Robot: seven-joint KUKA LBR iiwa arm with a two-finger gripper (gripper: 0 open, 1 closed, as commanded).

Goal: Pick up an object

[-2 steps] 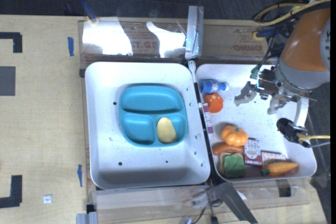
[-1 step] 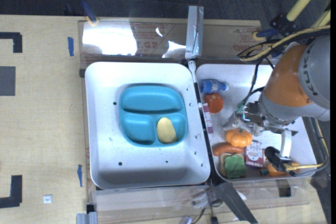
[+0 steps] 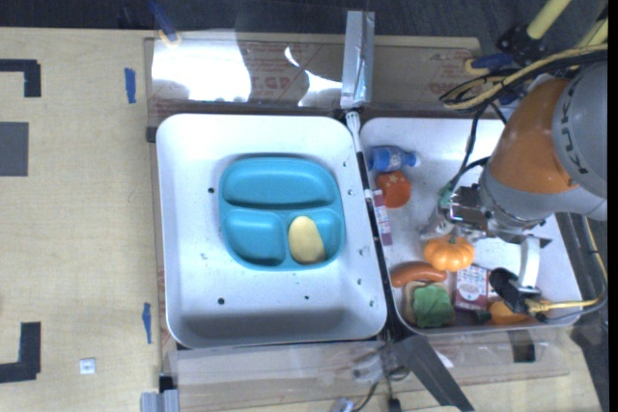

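Looking down: I see two white bins side by side, the arm (image 3: 555,145) reaching in from the right over the right bin (image 3: 439,135).
Gripper: mine sits low in the right bin, around (image 3: 462,225), right above a small orange pumpkin (image 3: 450,254); I cannot tell whether it has hold of anything.
Jaws: hidden under the wrist from here, so I cannot tell how far apart they stand.
Right bin contents: a blue bottle-like item (image 3: 391,157) near the top left, a red tomato-like piece (image 3: 393,189) just below it, a sausage (image 3: 415,273) and a green piece (image 3: 433,306) near the front, a red-and-white packet (image 3: 471,287) beside them.
Left bin (image 3: 183,207): holds a blue divided tray (image 3: 280,207), with a yellow lemon (image 3: 306,239) in its lower right compartment.
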